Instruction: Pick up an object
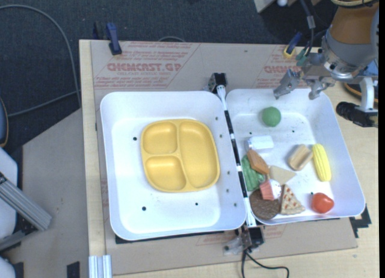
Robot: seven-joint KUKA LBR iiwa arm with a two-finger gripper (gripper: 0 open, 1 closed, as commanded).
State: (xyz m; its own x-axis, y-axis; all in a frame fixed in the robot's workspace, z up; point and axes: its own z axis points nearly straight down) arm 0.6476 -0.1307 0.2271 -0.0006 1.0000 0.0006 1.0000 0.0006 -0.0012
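Right bin (pixel 343 144) packed: green ball (pixel 271 116) alone near far wall, corn (pixel 322 162), bread roll (pixel 299 157), tomato (pixel 323 202) crowded nearer. Gripper (pixel 299 87) spread, empty, above far rim. Risks: clipping rim, rolling ball away, snagging two items in clutter

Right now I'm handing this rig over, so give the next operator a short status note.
Gripper: open, holding nothing, above the far edge of the right bin.
Right bin: green ball nearest the gripper, then corn, bread roll, tomato, pizza slice and more toy food.
Left bin: yellow divided plate.
Done: nothing picked yet.
Left: descend, grasp one item, lift.
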